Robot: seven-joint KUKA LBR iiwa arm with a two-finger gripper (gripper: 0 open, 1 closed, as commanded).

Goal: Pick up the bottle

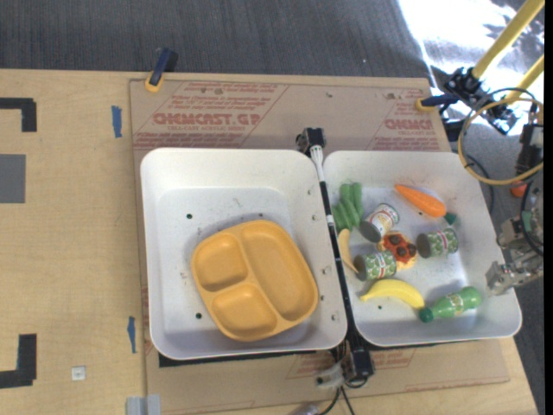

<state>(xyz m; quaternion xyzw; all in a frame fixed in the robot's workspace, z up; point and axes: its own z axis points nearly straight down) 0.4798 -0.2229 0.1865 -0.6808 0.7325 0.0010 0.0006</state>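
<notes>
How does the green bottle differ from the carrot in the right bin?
The bottle is green with a darker cap end; the carrot is orange with a green tip. The bottle lies near the right bin's front edge beside the banana; the carrot lies toward the back. The bottle's cap end points left, the carrot's green tip right. Both lie flat on their sides.

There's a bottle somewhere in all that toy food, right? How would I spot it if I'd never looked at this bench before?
Start at the right-hand white bin, the one crowded with toy food, and go to its near right corner. The green bottle lies on its side there, just right of the yellow banana. Unlike the stubby cans nearby, it is long, slim and green all over, with a darker green cap.
</notes>
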